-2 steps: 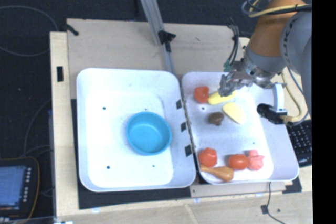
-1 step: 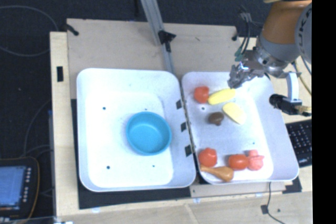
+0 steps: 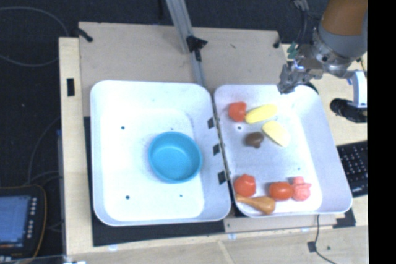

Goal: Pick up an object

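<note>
You see the gripper (image 3: 288, 85) above the far right corner of the right bin (image 3: 328, 151); I cannot tell its state. Nothing is picked: the yellow piece (image 3: 261, 113) lies inside, near the far edge.

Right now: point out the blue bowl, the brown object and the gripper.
blue bowl (image 3: 175, 157): camera view, on its inner floor.
brown object (image 3: 253, 140): camera view, on its top surface.
gripper (image 3: 288, 85): camera view, at its tip, over the right bin's far edge.

Grey arm (image 3: 334, 49), orange band (image 3: 346, 9)
</note>
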You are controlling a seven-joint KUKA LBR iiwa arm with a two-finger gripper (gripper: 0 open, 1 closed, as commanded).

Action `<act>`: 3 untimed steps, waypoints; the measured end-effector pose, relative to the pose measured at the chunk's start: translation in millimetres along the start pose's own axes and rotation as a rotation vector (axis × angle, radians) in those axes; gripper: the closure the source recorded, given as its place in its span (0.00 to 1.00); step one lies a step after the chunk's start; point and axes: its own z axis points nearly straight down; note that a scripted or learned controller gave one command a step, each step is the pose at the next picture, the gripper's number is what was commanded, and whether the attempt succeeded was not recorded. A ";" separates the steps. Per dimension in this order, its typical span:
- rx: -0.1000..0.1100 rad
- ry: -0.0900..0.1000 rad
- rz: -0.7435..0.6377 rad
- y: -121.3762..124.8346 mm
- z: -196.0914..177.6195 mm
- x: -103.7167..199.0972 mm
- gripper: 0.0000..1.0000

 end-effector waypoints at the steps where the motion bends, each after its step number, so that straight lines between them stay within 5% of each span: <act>1: 0.002 -0.001 -0.011 10.7 -1.5 56.7 1.00; 3: 0.003 -0.003 -0.011 34.6 9.1 164.1 1.00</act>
